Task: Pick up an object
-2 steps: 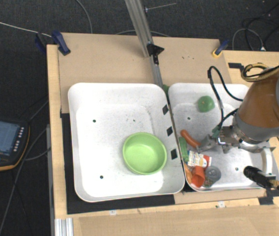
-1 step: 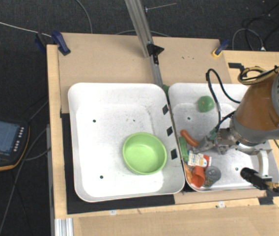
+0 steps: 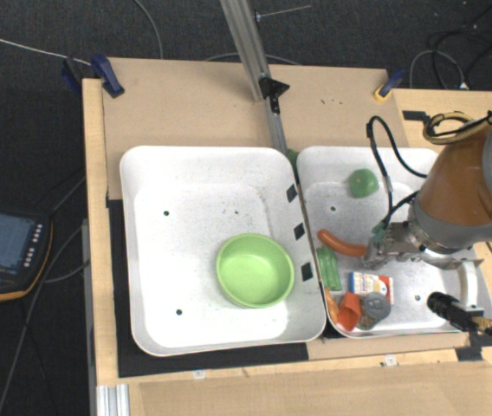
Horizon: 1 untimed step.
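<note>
Camera view: gripper (image 3: 383,248) low in right bin (image 3: 419,315), right by end of orange carrot-like toy (image 3: 341,243); can't tell its state. Green ball (image 3: 363,183) farther back. Small pile (image 3: 360,300) near front edge. Green bowl (image 3: 255,269) sits in left bin (image 3: 168,206).

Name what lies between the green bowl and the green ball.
In the camera view, the bins' adjoining walls lie between the green bowl and green ball, otherwise bare white floor.

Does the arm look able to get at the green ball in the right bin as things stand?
Probably yes: the green ball lies alone on bare floor of the right bin, apart from the clutter, with the gripper nearby over the same bin.
</note>
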### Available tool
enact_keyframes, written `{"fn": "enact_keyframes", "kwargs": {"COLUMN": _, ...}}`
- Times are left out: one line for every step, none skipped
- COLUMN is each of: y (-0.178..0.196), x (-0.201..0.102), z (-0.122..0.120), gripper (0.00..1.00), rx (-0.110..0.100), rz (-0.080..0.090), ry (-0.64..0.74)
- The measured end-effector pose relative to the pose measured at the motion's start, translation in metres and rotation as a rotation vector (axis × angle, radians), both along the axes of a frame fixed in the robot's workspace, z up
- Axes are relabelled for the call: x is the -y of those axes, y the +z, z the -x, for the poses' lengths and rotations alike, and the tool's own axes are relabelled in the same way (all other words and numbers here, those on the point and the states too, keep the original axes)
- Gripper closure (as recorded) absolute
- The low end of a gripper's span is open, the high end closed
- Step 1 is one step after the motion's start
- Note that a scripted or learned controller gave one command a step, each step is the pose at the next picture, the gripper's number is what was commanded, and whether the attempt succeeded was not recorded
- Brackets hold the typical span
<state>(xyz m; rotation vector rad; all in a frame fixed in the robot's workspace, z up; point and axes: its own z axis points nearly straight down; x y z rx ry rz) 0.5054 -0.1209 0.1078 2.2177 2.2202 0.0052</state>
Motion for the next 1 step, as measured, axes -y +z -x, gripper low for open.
{"fn": "enact_keyframes", "kwargs": {"y": 0.0424, "x": 0.0014, "z": -0.0035, "gripper": 1.0, "rx": -0.001, "rz": 0.0, "ry": -0.001}}
